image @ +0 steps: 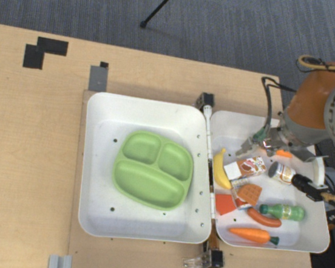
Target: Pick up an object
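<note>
- Camera view: two shallow white plastic bins sit side by side on a pale wooden bench [23, 160], the left bin [93, 212] near the frame's centre and the right bin [309, 241] at the right.
- A light green divided plastic plate [152, 170] with three compartments lies in the middle of the left bin.
- The grey arm with its orange band [311, 100] reaches in from the upper right of the frame, over the right bin's upper part.
- The two-finger gripper [255, 143] hangs over the upper middle of the right bin; how far it is spread cannot be told, and nothing can be seen held in it.
- Just below it lie a small white card [232, 171] and a round red-brown printed packet [252, 167].
- A yellow toy banana [221, 171] lies along the right bin's left wall.
- Lower down lie a brown waffle-like square [248, 192], a flat red piece [224, 204], a green bottle [281, 211], a red sausage [263, 219] and an orange carrot with a green top [253, 235].
</note>
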